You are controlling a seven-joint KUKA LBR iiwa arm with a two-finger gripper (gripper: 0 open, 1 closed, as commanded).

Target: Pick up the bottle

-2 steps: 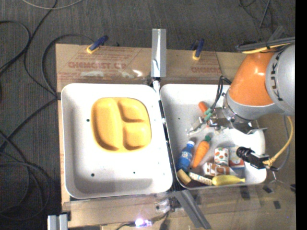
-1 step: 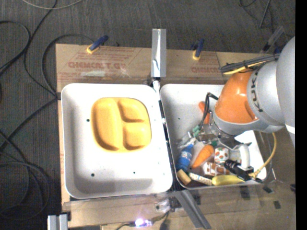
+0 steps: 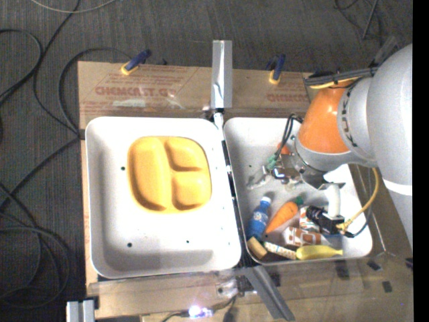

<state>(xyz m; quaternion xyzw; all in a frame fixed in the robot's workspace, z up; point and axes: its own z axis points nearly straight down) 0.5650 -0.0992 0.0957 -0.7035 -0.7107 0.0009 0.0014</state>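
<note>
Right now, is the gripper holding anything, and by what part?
Cannot be told: the gripper sits under the wrist. The bottle lies apart in the right bin.

Right bin [image 3: 236,154]: bare floor along its far and left parts, open from above. Bottle [image 3: 259,217] at the near-left, carrot [image 3: 283,215] touching its right side, banana [image 3: 317,252] and small clutter further right along the near wall. Arm [image 3: 335,123] overhangs the bin's right half.
</note>
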